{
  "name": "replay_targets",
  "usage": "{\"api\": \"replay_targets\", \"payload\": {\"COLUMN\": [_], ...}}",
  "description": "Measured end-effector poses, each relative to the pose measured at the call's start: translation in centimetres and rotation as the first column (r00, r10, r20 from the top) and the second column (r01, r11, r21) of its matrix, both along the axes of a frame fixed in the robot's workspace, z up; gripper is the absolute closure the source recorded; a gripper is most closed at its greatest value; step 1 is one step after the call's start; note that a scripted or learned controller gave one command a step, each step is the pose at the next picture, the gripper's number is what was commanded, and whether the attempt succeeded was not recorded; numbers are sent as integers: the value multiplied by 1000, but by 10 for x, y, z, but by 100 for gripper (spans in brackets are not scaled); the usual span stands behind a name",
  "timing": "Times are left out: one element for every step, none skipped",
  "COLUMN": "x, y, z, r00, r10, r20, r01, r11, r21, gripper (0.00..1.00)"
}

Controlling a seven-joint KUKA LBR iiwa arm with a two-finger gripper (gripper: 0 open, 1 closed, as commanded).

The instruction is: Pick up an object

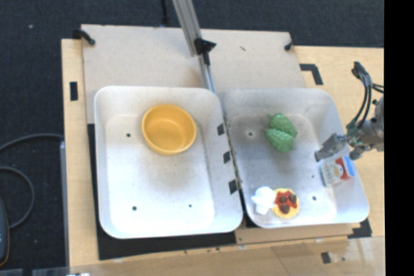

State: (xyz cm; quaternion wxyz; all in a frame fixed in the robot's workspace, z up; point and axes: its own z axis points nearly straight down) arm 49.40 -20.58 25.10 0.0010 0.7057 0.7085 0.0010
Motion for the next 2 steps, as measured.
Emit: {"api": "replay_targets", "payload": {"x": [0, -2], "y": [0, 3], "z": [0, -42], "r00": [1000, 1000], "r10": [-1, -4], "r20": [0, -2], "r01": [1, 4], "r11": [1000, 1000], "r21": [0, -2], "gripper": [0, 0]}}
